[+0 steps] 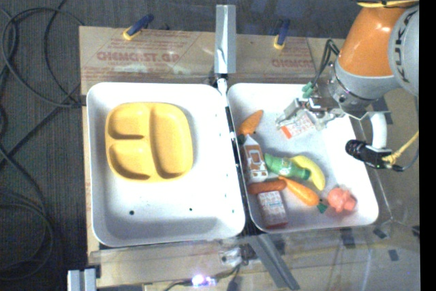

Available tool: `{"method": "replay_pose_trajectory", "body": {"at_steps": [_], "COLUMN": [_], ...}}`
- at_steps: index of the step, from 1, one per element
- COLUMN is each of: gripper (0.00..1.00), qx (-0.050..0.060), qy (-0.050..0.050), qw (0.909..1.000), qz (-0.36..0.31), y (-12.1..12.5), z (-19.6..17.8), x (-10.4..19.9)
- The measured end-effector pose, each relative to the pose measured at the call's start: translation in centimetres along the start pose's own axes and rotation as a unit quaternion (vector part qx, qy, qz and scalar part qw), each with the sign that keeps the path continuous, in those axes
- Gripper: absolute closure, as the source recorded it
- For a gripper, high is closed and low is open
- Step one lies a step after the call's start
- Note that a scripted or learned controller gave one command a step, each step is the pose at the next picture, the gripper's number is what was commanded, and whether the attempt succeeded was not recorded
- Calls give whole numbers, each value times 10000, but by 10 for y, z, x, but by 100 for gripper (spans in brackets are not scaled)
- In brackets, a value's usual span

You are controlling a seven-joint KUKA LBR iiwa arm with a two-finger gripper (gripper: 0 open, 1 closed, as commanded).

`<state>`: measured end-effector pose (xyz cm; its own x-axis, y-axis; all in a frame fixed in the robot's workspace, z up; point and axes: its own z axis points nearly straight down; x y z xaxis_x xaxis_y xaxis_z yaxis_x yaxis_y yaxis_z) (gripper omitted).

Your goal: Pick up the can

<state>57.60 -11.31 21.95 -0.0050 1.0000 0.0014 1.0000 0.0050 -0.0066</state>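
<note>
While poised over white-and-red packet (298, 125) in right bin (364, 211): gripper (308, 110), grip state impossible to tell. Red-brown can (271, 208) lying at near wall, well apart.

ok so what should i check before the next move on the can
1. Can in plain sight, at the near edge of the right bin: ok.
2. Gripper above the can: not ok, it is at the bin's far side, over a white and red packet.
3. Room around the can: not ok, a sausage lies close along its far end.
4. Can upright or lying: cannot tell.
</note>
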Motion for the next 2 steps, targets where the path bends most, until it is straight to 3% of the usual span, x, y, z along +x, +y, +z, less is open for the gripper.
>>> {"method": "replay_pose_trajectory", "body": {"at_steps": [1,2], "gripper": [0,0], "qx": [6,-114], "qy": [4,-5], "qw": [10000,9977], "qz": [31,673], "y": [-12,-40], "z": [103,130], "x": [-7,-10]}}
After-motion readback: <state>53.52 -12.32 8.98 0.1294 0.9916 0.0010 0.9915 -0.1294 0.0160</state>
